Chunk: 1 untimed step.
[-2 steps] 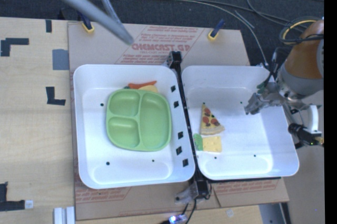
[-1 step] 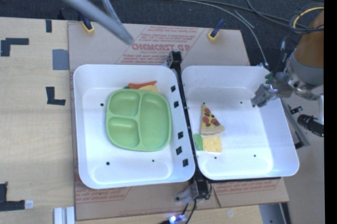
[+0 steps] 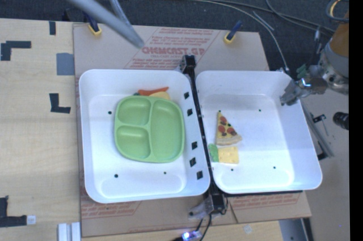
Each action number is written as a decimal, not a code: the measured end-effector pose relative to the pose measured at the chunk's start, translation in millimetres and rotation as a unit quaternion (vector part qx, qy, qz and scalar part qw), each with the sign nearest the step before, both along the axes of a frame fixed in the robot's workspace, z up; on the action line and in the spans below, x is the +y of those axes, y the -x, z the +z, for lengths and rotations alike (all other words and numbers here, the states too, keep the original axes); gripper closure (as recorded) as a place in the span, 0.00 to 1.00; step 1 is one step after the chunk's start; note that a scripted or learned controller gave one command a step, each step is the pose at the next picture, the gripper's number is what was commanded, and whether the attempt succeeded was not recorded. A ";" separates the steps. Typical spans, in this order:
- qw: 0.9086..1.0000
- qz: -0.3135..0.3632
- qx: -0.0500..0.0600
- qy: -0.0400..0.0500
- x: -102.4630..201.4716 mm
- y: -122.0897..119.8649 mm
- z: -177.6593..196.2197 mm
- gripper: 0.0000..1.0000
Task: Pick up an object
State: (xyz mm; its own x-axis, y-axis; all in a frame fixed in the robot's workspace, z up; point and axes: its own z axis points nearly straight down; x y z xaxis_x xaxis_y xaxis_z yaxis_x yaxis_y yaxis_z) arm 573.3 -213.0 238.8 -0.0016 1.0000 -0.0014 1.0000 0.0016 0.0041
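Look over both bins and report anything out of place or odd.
One oddity: an orange piece and a yellow piece poke out from behind the far edge of the green divided plate in the left bin, seemingly tucked under it. The pizza slice and cheese lie flat in the right bin.

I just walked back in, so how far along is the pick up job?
Nothing looks picked yet. The pizza slice and yellow block lie in the right bin; the green tray lies in the left bin. In hand: the claw sits at the right bin's far right rim, away from the toys. Left: reach, grasp and lift one.
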 end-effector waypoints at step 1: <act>1.000 0.002 0.002 -0.001 48.4 -13.3 -3.2 1.00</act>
State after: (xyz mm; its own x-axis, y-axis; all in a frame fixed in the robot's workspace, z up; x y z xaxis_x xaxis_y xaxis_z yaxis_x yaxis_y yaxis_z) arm 586.6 -164.6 235.6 -0.0059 1.0000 0.0006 1.0000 0.0059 -0.0001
